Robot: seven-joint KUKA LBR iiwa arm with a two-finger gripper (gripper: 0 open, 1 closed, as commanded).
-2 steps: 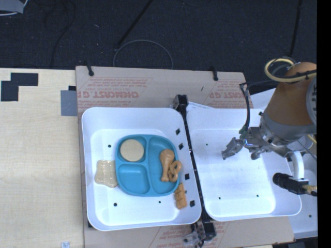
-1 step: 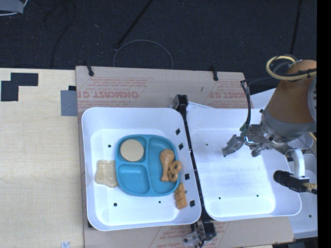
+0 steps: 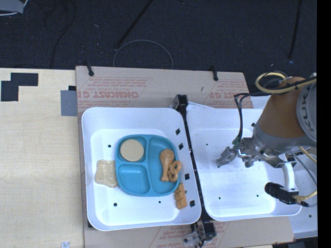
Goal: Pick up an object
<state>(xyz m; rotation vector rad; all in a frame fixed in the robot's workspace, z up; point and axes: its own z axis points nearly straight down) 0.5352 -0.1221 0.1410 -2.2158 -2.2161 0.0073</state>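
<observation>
So the pick hasn't really got anywhere, going by how things lie. The tool (image 3: 227, 156) hangs over the right bin (image 3: 243, 211), on the bare white floor of it, and I can't tell from this angle how it's set. Nothing I can make out is in it either.

All the grabbable stuff is over in the left bin (image 3: 103, 119), well apart from the tool. There's a blue divided plate (image 3: 137, 182) with a round tan disc (image 3: 131, 150) in its upper-left compartment and a twisty brown pretzel-looking thing (image 3: 169, 165) in the right one. A pale bread-like piece (image 3: 106, 173) sits on the bin floor touching the plate's left edge, and a small orange-brown chunk (image 3: 180, 196) lies just beside the plate's lower right corner, close to the divider between bins.

My read: everything is left to do. The arm needs to cross the divider, choose a target, come down and close on it. The chunk near the divider looks closest.
</observation>
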